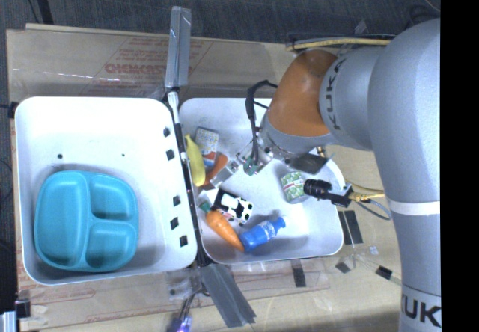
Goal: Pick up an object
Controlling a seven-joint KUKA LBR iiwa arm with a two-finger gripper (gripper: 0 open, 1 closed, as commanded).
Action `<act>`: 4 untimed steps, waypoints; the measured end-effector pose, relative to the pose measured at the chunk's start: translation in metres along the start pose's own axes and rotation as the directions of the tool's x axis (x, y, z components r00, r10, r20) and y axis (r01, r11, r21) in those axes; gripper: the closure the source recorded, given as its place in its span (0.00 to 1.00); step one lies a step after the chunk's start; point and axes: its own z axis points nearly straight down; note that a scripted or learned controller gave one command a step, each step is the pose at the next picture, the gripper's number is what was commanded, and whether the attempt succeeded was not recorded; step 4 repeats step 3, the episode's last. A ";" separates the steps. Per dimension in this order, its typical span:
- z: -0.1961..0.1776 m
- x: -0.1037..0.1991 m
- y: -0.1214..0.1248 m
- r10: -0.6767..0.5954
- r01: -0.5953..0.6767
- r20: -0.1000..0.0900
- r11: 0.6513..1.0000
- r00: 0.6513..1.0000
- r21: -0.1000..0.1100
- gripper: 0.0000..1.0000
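The gripper hangs low in the right bin, over the clutter by the divider — likely lined up for a grab. Whether it grips anything, I cannot tell. Just beside it lies a banana — long axis running up-down along the divider.

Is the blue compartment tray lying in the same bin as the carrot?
No: the blue tray lies in the left bin, the carrot in the right bin.
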 end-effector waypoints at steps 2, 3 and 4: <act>0.010 -0.045 0.060 0.011 -0.011 0.009 1.000 1.000 -0.011 0.00; -0.003 -0.046 0.062 0.004 -0.004 0.014 1.000 1.000 -0.015 1.00; -0.003 -0.046 0.062 0.004 -0.004 0.014 1.000 1.000 -0.015 1.00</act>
